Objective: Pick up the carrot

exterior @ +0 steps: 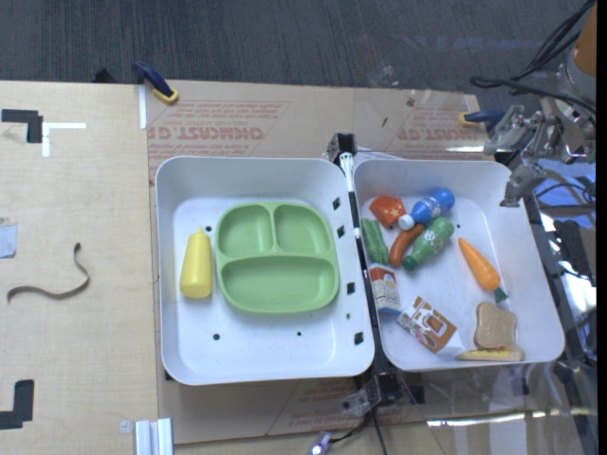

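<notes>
Gripper [524, 164] at the right bin's [453, 357] upper right rim; grip state cannot be told. Carrot [480, 265] lies in that bin's right half, above the sandwich [494, 329].

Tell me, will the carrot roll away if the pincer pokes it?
Probably a little. The carrot looks round and tapered, so it would likely roll in a curve, not straight. It looks like smooth plastic, so it may slip. It lies flat in the right bin near the sandwich, which might stop it.
</notes>
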`<state>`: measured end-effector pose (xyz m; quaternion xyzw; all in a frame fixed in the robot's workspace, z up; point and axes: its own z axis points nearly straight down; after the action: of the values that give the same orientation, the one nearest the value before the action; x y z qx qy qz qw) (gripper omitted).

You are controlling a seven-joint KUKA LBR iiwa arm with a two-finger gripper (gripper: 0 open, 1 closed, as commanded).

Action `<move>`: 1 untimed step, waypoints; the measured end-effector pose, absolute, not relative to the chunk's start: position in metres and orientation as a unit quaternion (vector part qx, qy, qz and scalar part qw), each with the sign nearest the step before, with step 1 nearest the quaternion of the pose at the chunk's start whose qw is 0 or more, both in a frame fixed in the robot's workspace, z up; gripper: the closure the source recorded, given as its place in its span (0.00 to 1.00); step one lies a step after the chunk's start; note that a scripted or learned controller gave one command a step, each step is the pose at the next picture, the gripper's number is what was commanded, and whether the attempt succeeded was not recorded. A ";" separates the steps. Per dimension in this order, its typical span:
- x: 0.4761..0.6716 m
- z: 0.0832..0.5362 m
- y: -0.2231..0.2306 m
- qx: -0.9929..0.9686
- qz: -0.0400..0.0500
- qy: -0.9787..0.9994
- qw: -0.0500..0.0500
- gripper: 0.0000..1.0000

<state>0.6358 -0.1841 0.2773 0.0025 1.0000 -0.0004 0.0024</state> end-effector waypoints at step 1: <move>0.606 0.128 -0.191 -0.062 -0.001 0.998 0.004 0.00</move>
<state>0.6064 -0.1906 0.1285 -0.0623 0.9981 -0.0010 0.0037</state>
